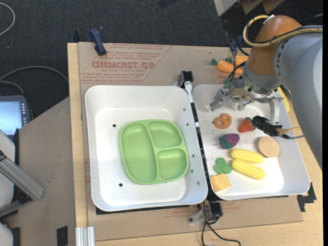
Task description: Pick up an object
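My bench [128,60] is lying under everything, its brown board with red print showing beyond the 2 bins. The left bin [97,137] is sitting on it, shallow and white, and it is holding a green divided plate [154,150] with 3 compartments, lying flat near the bin's middle. The right bin [292,173] is sitting just beside it, the 2 rims touching along a dark strip between them.

My arm [302,50] is reaching in from the right, grey with the orange band [269,45] above my wrist, and it is hanging over the far end of the right bin. My gripper [233,99] is hovering at that far end, near the bin's rim. I cannot tell how my jaws are standing from this slant, and I am seeing nothing between them.

The things I could pick are lying in the right bin, nearer the camera than my gripper. 2 yellow corn cobs [248,163] are lying side by side, touching, toward the near end. A round tan cookie [268,147] is sitting just beside them on the right. A yellow cheese wedge [221,182] is resting at the near left corner, with a green piece [222,165] just above it. A purple piece [229,140] is lying near the middle, a brown pretzel [223,120] is lying beyond it, closest to my gripper, and a red strawberry [247,125] is sitting to the pretzel's right. An orange carrot [225,65] is lying on the bench beyond the bin.
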